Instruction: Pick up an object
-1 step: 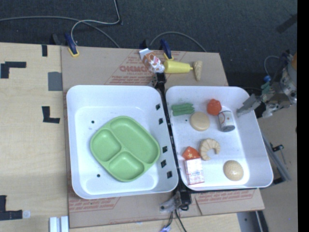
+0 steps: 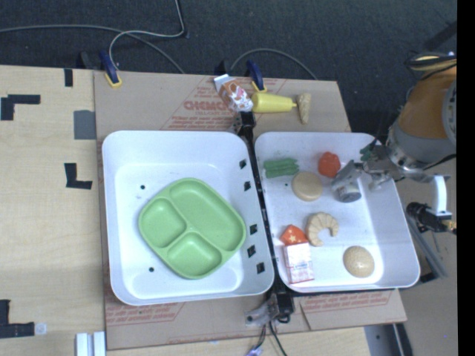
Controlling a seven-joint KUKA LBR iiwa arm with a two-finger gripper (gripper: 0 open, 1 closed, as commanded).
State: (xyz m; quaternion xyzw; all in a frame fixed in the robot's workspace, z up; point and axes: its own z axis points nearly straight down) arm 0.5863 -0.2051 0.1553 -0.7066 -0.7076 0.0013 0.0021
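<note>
Reaching in from the right, the pincer point(image 2: 347, 190) hangs low over the right bin point(image 2: 386, 221), and I cannot tell if it is wide or narrow. No thing shows in its grip, so the picking up looks not done yet. The things to pick all lie in that bin: a red tomato point(image 2: 329, 163) and a pale round bun point(image 2: 307, 186) just beside the pincer, a croissant point(image 2: 322, 227) nearer, and a green plate point(image 2: 191, 227) in the left bin point(image 2: 126, 162).
</note>
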